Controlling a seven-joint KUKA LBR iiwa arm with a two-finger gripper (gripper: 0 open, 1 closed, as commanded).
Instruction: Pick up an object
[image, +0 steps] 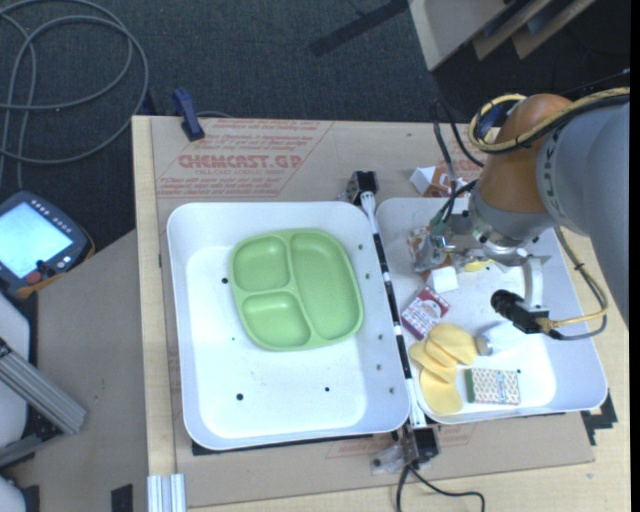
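**Reaching into the right bin's clutter**

Nearest the camera, the bench (250, 460) carries both bins so that I can reach either. Left bin (200, 400) holds a green tray (297, 288), lying flat and well apart from me. Right bin (570, 385) holds my likely picks: a red packet (424, 312), yellow pieces (447, 350), a patterned packet (492, 385). My pincer (440, 245) hangs over its far left corner; how it stands, I cannot tell.

the arm (560, 150) is cut off by the right edge and covers the right bin's (575, 385) upper part; small items (440, 245) beneath it are indistinct.
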